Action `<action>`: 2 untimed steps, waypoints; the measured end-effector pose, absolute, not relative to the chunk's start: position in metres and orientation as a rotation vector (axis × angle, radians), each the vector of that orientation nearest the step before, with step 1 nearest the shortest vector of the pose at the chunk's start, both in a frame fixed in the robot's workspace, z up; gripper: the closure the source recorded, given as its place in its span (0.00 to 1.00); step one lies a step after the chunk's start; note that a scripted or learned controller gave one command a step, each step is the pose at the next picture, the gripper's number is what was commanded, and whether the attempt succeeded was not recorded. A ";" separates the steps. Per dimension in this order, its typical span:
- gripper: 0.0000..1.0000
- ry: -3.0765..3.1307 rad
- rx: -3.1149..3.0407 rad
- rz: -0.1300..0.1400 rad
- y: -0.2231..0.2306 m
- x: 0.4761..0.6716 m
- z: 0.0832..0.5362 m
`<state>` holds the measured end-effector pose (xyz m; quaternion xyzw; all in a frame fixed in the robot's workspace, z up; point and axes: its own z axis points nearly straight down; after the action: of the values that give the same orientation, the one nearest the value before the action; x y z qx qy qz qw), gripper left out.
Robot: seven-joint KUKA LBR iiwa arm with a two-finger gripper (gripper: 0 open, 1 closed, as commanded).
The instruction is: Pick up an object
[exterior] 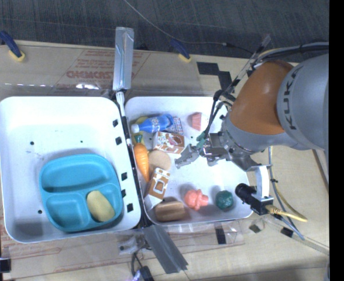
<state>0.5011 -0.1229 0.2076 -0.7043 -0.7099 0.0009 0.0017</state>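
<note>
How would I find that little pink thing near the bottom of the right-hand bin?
Start at the right bin, the crowded one. Along its near edge sits a row of three: a brown bread roll, a pink toy, then a dark green ball. The pink toy is the middle one, the only pink, lumpy shape there.

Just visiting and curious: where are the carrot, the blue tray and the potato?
carrot (141, 161), camera view, middle of its orange body
blue tray (72, 174), camera view, bare upper compartment
potato (100, 206), camera view, centre of its top

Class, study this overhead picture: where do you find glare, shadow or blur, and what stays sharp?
Camera view: glare streaks the clear sheet behind the left bin; soft shadow lies under the blue tray; the claw looks slightly soft against the right bin, while the carrot reads fairly sharp.
</note>
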 end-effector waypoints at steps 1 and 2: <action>0.00 -2.457 -1.952 0.004 -0.174 0.599 0.156; 0.00 -2.687 -1.646 -0.005 -0.143 0.660 0.123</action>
<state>0.6598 -0.1435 0.1229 -0.5224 -0.8527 -0.0015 -0.0050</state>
